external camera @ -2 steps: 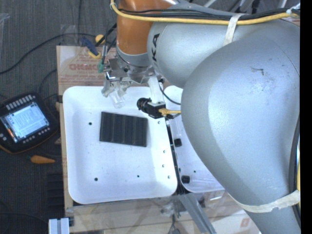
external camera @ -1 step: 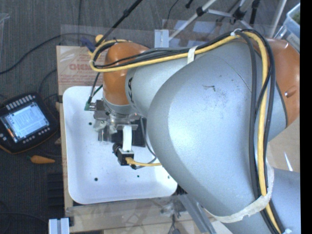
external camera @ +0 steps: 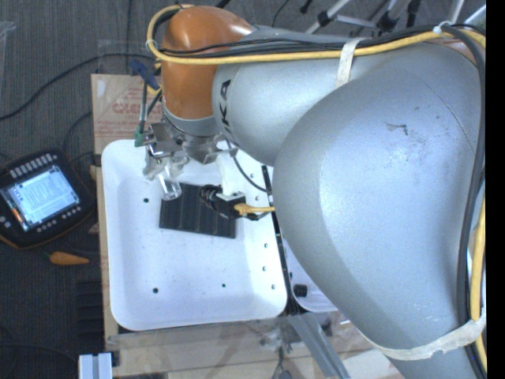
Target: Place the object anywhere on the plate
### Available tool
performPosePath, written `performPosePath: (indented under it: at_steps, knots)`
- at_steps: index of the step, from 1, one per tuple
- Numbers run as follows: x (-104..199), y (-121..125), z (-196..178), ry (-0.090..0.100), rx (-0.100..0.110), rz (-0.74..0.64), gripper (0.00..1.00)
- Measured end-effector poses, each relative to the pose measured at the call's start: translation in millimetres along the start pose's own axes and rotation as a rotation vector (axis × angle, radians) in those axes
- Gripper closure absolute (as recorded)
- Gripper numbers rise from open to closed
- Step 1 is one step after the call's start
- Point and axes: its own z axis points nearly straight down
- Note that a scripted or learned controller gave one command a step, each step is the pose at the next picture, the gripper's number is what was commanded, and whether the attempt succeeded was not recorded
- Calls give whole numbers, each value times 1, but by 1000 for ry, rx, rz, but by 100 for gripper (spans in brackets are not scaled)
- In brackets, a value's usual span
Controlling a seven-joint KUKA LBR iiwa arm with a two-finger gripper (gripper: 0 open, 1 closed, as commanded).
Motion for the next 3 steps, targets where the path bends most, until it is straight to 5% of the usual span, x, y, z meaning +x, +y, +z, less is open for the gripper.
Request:
performPosePath:
  at_steps: [1, 2, 3]
  knots:
    - [-12, 34, 30, 2, -2, -469, 100]
    - [7, -49, -45, 4, -2, -790, 100]
    - [42, -132, -76, 4, -3, -996, 100]
